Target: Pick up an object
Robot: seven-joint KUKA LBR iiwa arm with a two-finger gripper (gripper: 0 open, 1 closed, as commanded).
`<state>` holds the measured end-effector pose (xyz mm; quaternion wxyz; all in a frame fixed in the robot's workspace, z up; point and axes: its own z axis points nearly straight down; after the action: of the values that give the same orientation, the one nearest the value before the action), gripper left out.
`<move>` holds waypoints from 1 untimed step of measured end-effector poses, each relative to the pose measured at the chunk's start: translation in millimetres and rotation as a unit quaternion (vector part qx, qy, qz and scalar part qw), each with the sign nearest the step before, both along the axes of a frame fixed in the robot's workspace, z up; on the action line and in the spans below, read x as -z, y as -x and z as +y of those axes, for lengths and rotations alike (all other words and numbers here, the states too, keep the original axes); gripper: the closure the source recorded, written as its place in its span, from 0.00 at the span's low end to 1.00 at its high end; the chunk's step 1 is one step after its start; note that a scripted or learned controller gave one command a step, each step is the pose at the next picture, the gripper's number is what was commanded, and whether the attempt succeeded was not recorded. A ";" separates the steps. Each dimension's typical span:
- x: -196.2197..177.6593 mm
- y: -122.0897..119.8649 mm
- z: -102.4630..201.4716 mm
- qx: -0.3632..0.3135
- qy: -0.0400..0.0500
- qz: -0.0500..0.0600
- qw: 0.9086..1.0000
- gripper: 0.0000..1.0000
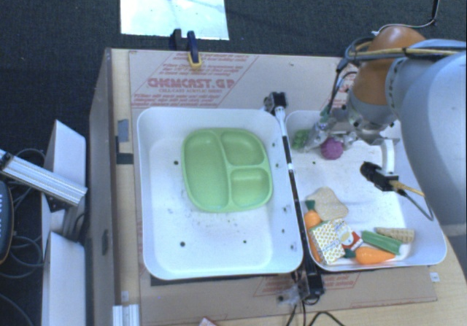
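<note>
The claw (326,133) is seen low in the far part of the right bin (430,248), just beside a purple object (332,148) and a green one (300,139); whether it is apart or together cannot be told. A green divided plate (225,170) lies in the left bin (164,244). More toy food is heaped at the right bin's near edge.

I log, left of the pincer (326,133): pale green divided plate (225,169) in a white bin (160,244). Beside the pincer: purple ball (333,148), green lump (300,139). Below it: tan slice (329,204), orange carrot (373,254), yellow-patterned packet (332,238).
</note>
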<state>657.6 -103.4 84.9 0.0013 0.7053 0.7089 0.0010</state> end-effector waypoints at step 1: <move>-10.9 -0.6 -0.3 -0.003 0.001 -0.001 1.000 1.00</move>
<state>658.2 -103.7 95.9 0.0026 0.7034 0.7108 0.0008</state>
